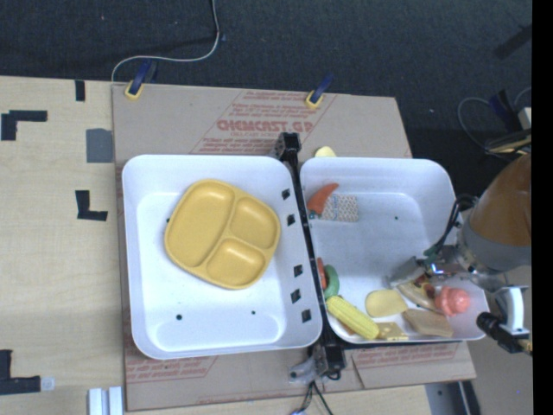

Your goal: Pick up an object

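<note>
My gripper is low in the right bin, near its front right corner, reaching in from the right. It hangs just over a cluster of toy food: a pale yellow oval piece, a tan slab and a pink-red ball. Small reddish bits lie right under the gripper, partly hidden by it. A yellow corn cob lies by the front wall. An orange-red pepper and a pale mesh piece lie at the back left.
The left bin holds a yellow divided plate. A red and green piece rests against the black divider between the bins. The arm covers the right bin's right wall.
</note>
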Motion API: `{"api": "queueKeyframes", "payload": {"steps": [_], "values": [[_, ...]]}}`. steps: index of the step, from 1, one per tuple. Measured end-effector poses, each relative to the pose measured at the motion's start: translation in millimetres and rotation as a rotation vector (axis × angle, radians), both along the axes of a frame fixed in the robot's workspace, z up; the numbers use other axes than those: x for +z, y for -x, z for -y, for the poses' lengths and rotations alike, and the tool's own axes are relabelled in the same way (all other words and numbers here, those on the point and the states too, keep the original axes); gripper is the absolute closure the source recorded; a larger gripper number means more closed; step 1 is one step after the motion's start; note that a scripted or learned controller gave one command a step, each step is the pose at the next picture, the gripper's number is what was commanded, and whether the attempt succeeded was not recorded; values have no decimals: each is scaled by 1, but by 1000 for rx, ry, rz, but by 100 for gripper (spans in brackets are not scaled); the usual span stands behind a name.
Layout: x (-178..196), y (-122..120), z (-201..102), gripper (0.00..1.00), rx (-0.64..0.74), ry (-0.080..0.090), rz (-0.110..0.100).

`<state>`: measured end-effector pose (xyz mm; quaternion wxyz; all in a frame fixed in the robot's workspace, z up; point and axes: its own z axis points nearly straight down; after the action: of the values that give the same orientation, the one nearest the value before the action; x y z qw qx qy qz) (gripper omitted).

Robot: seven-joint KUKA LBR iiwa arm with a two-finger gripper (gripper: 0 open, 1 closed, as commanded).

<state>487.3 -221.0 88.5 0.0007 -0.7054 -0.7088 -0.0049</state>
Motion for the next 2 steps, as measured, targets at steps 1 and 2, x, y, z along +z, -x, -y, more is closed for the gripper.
{"api": "queueKeyframes", "payload": {"steps": [1, 2], "values": [[13, -2, 3, 100, -3, 11, 8], [12, -1, 2, 0, -3, 9, 5]]}}
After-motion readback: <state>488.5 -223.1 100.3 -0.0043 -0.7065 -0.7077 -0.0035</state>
